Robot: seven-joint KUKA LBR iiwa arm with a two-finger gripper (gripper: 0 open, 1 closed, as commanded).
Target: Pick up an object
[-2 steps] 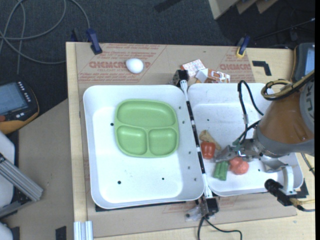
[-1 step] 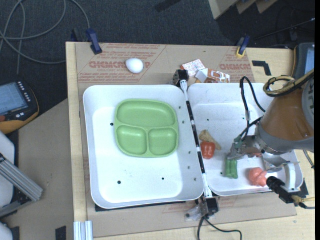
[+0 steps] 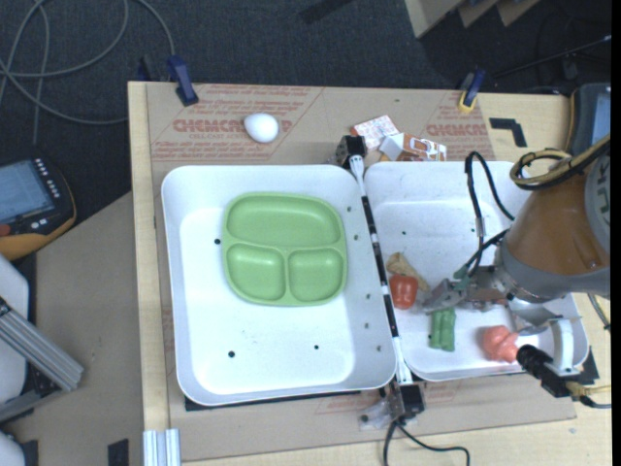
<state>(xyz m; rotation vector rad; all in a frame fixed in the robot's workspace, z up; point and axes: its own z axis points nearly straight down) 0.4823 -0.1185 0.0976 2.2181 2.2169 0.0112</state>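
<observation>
My gripper (image 3: pixel 439 297) hangs low over the right bin (image 3: pixel 427 212), reaching in from the right. Just left of its tip lies a small red object (image 3: pixel 404 290), with a tan crumpled piece (image 3: pixel 397 263) above it. A green oblong object (image 3: pixel 442 331) lies directly below the gripper, toward the bin's front edge. To its right sits a pink-orange lump (image 3: pixel 497 343), partly under the wrist. Nothing is seen held by the gripper.
The left bin (image 3: pixel 194 289) holds a green divided plate (image 3: pixel 285 248). A white egg-shaped object (image 3: pixel 261 126) and small printed packets (image 3: pixel 388 139) rest on the cardboard behind the bins. Black cables (image 3: pixel 475 202) loop over the right bin.
</observation>
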